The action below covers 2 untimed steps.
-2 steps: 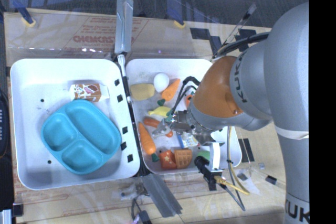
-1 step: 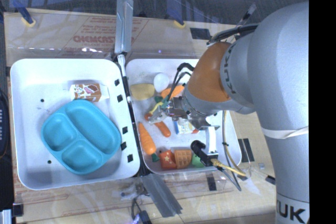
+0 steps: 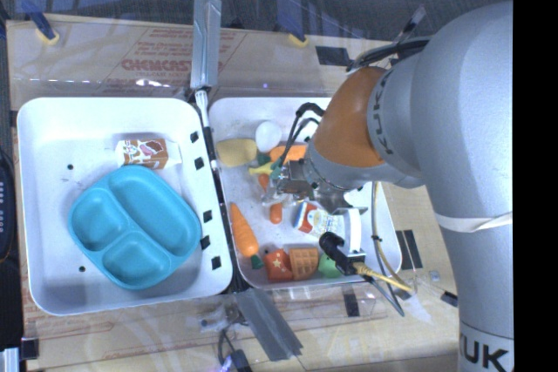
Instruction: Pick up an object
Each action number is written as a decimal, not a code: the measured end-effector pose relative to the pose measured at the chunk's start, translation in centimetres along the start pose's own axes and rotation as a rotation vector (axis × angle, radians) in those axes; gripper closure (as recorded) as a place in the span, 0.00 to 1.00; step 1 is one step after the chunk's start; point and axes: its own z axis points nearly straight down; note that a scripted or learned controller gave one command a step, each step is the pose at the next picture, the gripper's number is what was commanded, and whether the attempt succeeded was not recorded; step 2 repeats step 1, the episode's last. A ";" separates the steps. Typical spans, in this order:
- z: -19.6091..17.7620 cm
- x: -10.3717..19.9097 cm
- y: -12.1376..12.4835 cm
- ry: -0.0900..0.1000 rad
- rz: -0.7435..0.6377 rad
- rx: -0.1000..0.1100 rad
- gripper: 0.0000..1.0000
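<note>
Risks nudging the small carrot piece point(image 3: 275, 213) aside, with gripper point(image 3: 281, 179) low among crowded toys, grip state unclear.

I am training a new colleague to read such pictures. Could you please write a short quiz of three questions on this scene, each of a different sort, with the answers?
1. True or false: the blue divided plate lies in the same bin as the carrot.
2. Multiple choice: the small carton in the left bin is (A) on top of the plate, (B) beside the plate, toward the far wall, (C) outside the bin.
3. Fill in: the arm with the orange band hangs over the ______ bin.

Key
1. False; the carrot lies in the right bin.
2. B.
3. Right; there the gripper sits among the toy food.
</note>
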 end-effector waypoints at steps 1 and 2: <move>-8.8 10.0 4.2 0.005 -0.108 0.001 1.00; -8.8 10.0 4.2 0.005 -0.108 0.001 1.00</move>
